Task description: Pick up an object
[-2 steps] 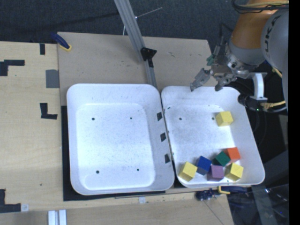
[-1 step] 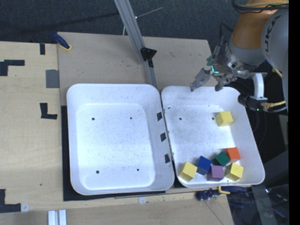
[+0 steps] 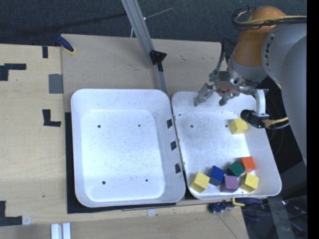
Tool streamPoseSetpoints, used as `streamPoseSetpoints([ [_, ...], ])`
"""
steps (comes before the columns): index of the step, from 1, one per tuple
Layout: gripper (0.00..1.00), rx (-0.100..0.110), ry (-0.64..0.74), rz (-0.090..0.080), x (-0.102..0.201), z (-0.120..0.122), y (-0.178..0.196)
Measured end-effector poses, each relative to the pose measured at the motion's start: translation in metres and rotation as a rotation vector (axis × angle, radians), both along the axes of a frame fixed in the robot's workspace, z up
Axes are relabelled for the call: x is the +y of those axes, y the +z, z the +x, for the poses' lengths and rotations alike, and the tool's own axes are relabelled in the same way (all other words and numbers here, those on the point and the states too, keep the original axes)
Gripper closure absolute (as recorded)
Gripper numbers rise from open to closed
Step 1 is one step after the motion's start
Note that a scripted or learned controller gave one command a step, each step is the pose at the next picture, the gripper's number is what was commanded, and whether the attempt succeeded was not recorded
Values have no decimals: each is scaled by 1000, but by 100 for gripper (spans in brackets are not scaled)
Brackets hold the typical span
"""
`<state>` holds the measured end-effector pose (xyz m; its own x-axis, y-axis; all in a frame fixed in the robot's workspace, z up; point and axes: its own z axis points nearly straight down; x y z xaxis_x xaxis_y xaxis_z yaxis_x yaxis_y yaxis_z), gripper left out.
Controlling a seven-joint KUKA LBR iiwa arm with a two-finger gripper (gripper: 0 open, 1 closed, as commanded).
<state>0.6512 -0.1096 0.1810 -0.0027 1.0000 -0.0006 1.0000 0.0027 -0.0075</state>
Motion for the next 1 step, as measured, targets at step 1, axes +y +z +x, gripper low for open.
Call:
streamPoseSetpoints([
  [1,0,0,-2,0,-7,-8,-54],
])
